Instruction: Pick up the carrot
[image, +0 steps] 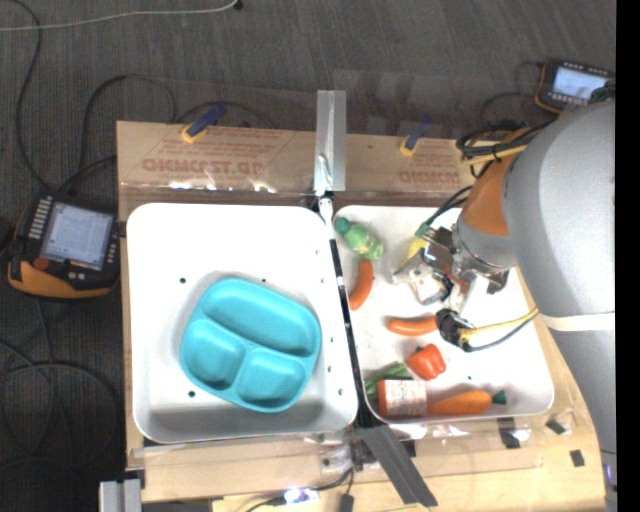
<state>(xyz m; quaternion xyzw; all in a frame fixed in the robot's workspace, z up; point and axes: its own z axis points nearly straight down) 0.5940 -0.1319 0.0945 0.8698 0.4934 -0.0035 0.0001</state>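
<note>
A table (240, 150) topped with brown cardboard is seen from above, and two shallow white bins are carried on it side by side. The left bin (160, 240) is taken up largely by a turquoise divided plate (250, 343), which is set at a tilt toward the bin's near right corner. The right bin (530, 385) is reached into by the grey arm (575, 210) from the table's right edge, with the orange band (487, 205) seen above the wrist. The claw (432, 272) is hung over the middle of the right bin, toward its far side; whether its fingers are spread or pressed together cannot be told, as they are hidden among cables and metal parts. Nothing can be seen pinched in it.

The carrot (460, 403) is laid along the near edge of the right bin, its green top pointed toward the near right corner, well apart from the claw. Just beside its tip, at the near left corner, a small bottle with a red label (400, 397) is laid on its side. A red pepper (428, 361) is placed just above the carrot. An orange chili (412, 325) is laid near the bin's middle, just below the claw. A second orange chili (361, 283) is rested against the bin's left wall, and a green vegetable (357, 238) is found at the far left corner.
</note>
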